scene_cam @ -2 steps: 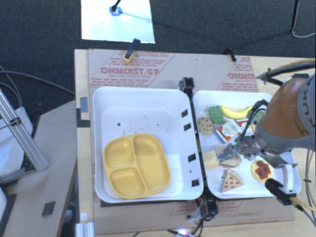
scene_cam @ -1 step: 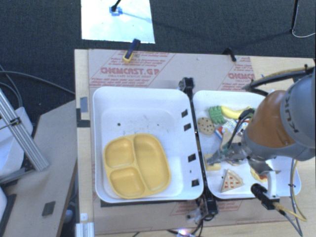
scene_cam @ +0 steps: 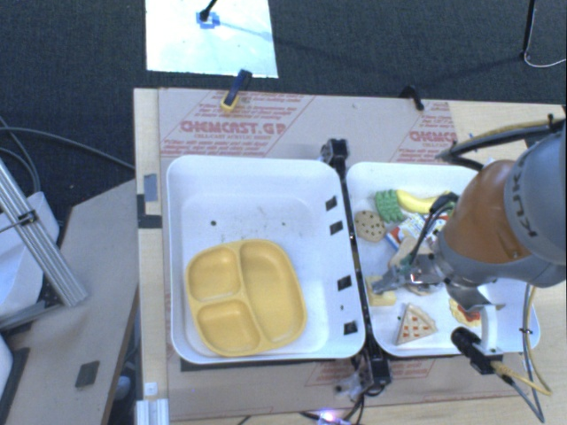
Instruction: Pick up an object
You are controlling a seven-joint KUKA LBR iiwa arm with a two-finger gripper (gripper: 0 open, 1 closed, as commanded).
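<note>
The camera view showed the pincer (scene_cam: pixel 396 279) low in the right bin (scene_cam: pixel 514 342) — whether wide or narrow could not be told. A pizza slice toy (scene_cam: pixel 414 325) lay just below it, a cookie (scene_cam: pixel 369 225) above, the yellow divided tray (scene_cam: pixel 245 297) well apart in the left bin (scene_cam: pixel 257 184).

bench (scene_cam: pixel 151 264) bearing two bins (scene_cam: pixel 257 184)

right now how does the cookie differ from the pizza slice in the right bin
The cookie is round and brown with dark chips; the pizza slice is a triangle, orange-tan with red spots. The cookie lies near the bin's left wall in its upper half, beside the green toy; the pizza slice lies near the bin's front edge, below the gripper. Both are small flat toy foods lying in the right bin, apart from each other.
</note>
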